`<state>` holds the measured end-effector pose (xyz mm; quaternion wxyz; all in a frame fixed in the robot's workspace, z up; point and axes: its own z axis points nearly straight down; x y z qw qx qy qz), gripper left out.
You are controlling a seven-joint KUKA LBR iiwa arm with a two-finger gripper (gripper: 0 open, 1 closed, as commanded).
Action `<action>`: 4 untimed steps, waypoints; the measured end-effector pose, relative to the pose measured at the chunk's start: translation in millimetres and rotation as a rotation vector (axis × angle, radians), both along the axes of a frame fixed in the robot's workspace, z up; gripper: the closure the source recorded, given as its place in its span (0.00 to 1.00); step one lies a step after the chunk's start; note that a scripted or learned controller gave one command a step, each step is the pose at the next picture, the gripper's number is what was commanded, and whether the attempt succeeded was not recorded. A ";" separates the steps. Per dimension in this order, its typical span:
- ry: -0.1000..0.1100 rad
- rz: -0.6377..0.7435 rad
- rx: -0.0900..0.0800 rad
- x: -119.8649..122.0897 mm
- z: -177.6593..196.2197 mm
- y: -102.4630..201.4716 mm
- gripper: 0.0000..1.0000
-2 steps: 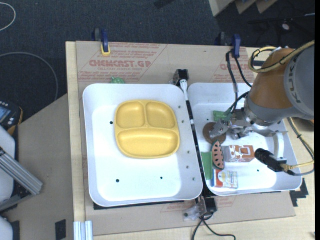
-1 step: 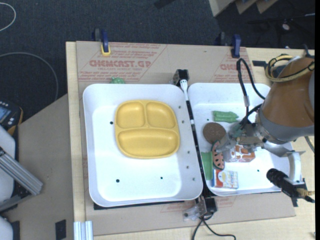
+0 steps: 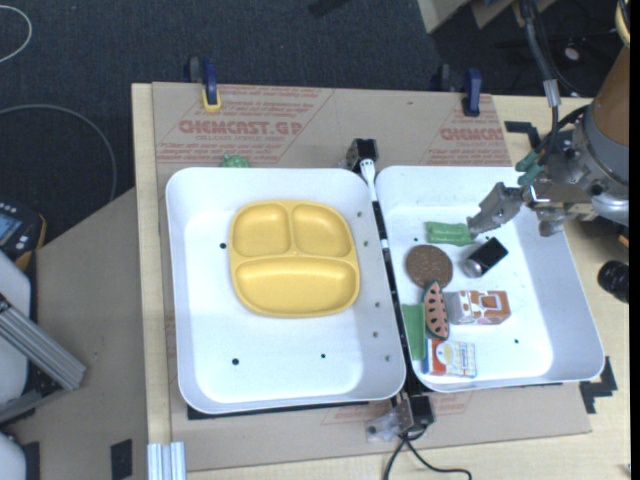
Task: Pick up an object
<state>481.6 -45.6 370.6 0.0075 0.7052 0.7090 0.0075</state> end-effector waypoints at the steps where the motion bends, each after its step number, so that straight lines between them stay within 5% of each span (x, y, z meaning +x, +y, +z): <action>1: 0.033 0.003 0.002 -4.1 -114.1 80.7 0.00; 2: 0.020 -0.005 0.000 -1.9 -97.5 75.6 1.00; 3: 0.008 -0.002 0.002 -0.9 8.0 85.8 1.00; 4: 0.017 -0.002 -0.001 -1.5 12.7 85.8 1.00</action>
